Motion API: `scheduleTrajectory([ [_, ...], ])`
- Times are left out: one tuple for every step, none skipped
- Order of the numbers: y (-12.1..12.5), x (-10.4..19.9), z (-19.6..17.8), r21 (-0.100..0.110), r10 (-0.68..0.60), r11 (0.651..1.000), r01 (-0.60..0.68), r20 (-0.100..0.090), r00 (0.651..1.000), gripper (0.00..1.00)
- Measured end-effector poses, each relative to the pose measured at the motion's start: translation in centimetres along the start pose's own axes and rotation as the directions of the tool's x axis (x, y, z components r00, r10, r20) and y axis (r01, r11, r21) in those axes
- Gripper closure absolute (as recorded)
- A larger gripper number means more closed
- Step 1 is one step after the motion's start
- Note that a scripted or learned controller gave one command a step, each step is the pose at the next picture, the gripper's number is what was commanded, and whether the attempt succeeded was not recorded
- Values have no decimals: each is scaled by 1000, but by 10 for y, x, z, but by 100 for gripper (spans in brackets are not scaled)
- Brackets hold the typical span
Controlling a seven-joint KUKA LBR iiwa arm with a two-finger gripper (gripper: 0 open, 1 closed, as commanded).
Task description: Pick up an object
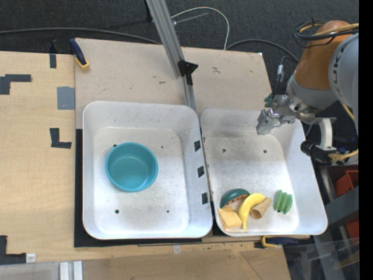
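The desk (134, 69) carries two white bins. A teal bowl (132, 167) sits in the left bin (93, 156). The arm (326, 57) is reached in over the right bin (303, 174), its hand (269, 121) hung at the far right corner. The pickable things (a banana (250, 206), long axis slanted, a green piece (282, 202)) are clustered at the near edge, well apart from the hand and straight toward the camera. Whether the hand is released or clenched cannot be told.

Even, bright overhead light; soft shadows, slightly soft focus.
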State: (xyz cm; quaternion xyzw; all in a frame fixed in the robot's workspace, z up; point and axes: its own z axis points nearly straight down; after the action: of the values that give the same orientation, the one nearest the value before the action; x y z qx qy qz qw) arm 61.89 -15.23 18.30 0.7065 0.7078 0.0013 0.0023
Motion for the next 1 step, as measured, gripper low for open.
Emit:
scheduleTrajectory([
  [1, 0, -53, 1, 1, 1000, -1, 0, 1000, 100],
])
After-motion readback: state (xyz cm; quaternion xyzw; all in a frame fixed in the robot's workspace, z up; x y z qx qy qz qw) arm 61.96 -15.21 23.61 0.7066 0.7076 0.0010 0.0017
